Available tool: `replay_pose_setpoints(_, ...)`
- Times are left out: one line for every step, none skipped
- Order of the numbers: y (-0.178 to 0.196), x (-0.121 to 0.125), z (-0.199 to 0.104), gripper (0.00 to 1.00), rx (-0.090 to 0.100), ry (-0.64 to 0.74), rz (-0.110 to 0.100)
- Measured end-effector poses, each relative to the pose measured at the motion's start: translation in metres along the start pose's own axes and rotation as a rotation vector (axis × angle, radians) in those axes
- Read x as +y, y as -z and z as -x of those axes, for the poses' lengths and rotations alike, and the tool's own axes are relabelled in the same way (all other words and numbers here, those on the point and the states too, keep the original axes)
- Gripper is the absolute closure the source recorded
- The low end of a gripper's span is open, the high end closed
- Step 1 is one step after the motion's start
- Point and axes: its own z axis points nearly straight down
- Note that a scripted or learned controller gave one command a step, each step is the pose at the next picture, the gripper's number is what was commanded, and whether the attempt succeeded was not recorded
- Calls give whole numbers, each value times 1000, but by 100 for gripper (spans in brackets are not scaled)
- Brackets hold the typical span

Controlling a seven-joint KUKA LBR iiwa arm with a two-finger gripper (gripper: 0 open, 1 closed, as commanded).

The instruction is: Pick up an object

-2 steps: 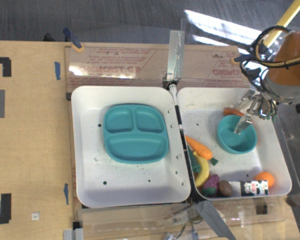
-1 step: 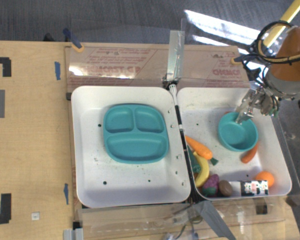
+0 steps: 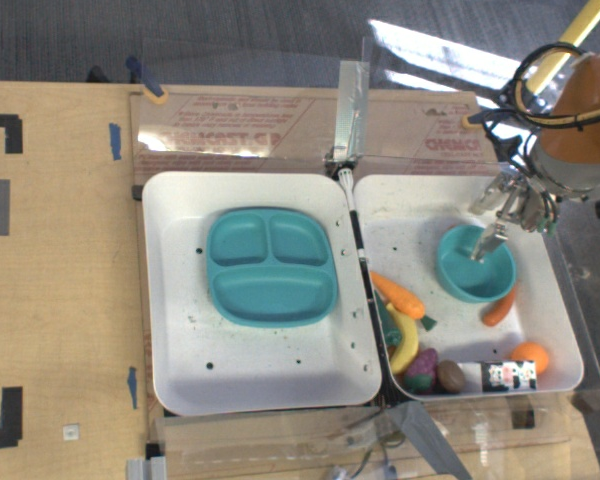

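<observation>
Jaws (image 3: 492, 236) hang over teal bowl (image 3: 476, 265) — right bin (image 3: 560, 368).

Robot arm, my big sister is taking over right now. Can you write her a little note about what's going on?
Tool: over the teal bowl in the right bin; no object seen held.
Things: carrots, banana, orange and small box in the right bin. Teal divided plate in the left bin.
Done: nothing lifted.
Left: grasp one object and raise it.

Faint red print on the clear panels (image 3: 235, 128) behind the bins, possibly lettering, unreadable
</observation>
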Motion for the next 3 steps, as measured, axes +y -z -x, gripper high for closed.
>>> replay_pose_setpoints(-11, -27, -88, 0, 9, -123, 1)
replay_pose_setpoints(-10, 36, -90, 0, 1, -26, 3)
replay_pose_setpoints(-11, -28, -113, 0, 7, -106, -1)
